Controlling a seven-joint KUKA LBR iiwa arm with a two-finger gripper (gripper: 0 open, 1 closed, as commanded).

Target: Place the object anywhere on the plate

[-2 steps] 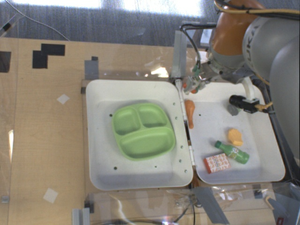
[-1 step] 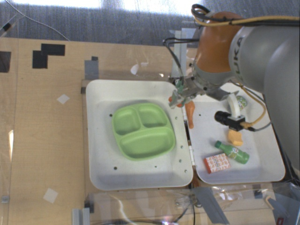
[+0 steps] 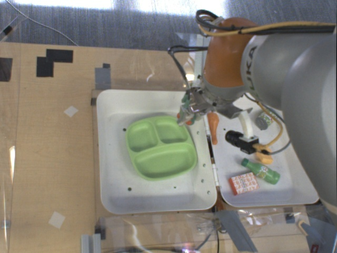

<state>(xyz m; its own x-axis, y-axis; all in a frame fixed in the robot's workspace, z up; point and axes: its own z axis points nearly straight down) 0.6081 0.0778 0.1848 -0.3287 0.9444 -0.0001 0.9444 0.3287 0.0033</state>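
A pale wooden counter [image 3: 47, 141] carries two shallow white bins side by side, the left bin [image 3: 105, 157] at 9 o'clock and the right bin [image 3: 295, 194] at 3 o'clock. The green plate [image 3: 160, 159] lies flat near the middle of the left bin, tilted a little off square. It has two small compartments toward 12 o'clock and one large compartment toward 6 o'clock. The grey arm [image 3: 295, 67] with its orange band comes in from 3 o'clock and crosses above the right bin. The pincer [image 3: 187, 115] hangs at the plate's 1 o'clock corner, just over the rim and close to the wall between the bins. Its tip is blurred, so I cannot tell whether it is clenched, released or grasping anything. In the right bin an orange carrot [image 3: 212, 126] lies along the 9 o'clock wall, just beside the pincer. A green bottle [image 3: 260, 171] lies on its side toward 6 o'clock. A red-and-white box [image 3: 243, 183] sits near it at 7 o'clock.
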